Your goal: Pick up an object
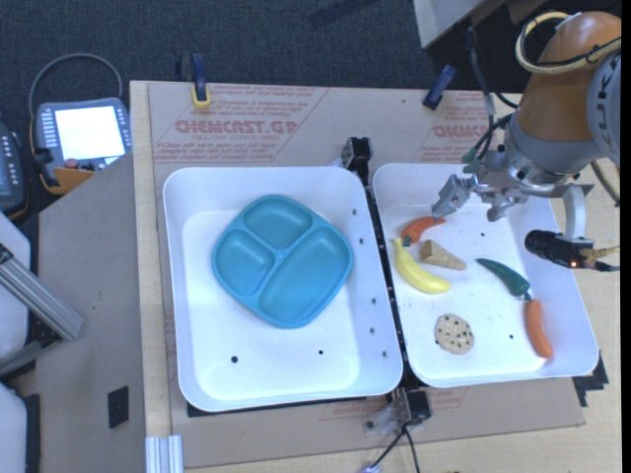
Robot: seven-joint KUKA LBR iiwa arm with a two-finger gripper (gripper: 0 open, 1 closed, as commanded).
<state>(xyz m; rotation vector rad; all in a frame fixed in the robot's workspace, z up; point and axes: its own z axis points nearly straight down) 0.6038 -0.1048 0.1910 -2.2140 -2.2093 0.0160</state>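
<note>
The bench [296,116], covered by a brown printed board, is occupied by two shallow white bins set side by side. The left bin [197,353] is taken up near its middle by a blue divided plate [283,259] with three compartments. The right bin [562,348] is reached into by the grey arm [567,87], whose orange band is seen toward the far right corner of the bench.

The gripper [476,198] is held over the far part of the right bin, its two fingers spread apart with nothing caught between them. One fingertip is seen just above the red end of an orange-red chili [422,228], which lies near the bin's left wall.

A yellow banana [419,271] is laid close to the left wall of the right bin, just beside a tan cone-shaped piece [441,255]. A green pepper [506,275] is placed toward the middle of that bin, and an orange carrot [538,328] lies near its right wall. A round cookie [454,333] with dark chips is set near the bin's near edge.
</note>
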